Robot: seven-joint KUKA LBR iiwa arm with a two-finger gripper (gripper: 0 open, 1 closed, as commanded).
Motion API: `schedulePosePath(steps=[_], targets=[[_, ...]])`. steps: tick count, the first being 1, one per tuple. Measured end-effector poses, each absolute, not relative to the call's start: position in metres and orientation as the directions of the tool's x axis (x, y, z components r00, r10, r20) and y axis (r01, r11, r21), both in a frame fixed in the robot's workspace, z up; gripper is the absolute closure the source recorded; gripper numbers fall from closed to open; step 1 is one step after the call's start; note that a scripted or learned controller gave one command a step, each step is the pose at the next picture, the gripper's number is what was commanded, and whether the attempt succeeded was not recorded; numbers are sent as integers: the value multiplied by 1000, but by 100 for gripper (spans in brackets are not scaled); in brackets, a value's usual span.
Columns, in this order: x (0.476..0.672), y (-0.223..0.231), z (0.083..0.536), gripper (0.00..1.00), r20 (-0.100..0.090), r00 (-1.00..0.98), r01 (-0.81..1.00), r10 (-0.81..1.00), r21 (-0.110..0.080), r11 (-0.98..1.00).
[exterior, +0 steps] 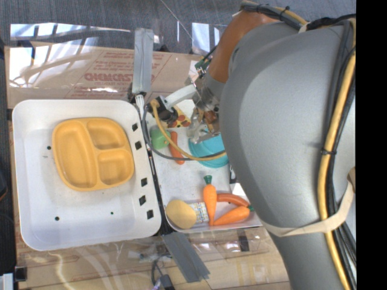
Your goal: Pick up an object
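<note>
The bulky grey arm [284,138] looms over the right shallow white plastic bin [181,180], its claw [202,110] low among clutter; whether it is clenched I cannot tell. The left bin [30,222] holds a yellow divided tray [91,153]. Orange toy carrots [225,207] lie near the front edge; descend squarely over one piece, clear of the yellow cable [175,153].

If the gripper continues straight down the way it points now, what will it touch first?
Probably the teal plastic bowl just beneath the gripper in the right white bin, though depth is unclear from this slanted view.
</note>
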State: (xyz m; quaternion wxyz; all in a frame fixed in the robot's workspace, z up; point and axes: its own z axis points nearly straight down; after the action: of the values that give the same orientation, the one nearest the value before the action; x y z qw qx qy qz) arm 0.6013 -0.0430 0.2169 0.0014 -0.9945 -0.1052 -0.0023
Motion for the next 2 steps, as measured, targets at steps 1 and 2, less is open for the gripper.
schedulePosePath(steps=[1,2], targets=[[546,31,190,100,-7,977,213,213,-4,-977],[501,25,214,100,-5,936,353,353,-5,-936]])
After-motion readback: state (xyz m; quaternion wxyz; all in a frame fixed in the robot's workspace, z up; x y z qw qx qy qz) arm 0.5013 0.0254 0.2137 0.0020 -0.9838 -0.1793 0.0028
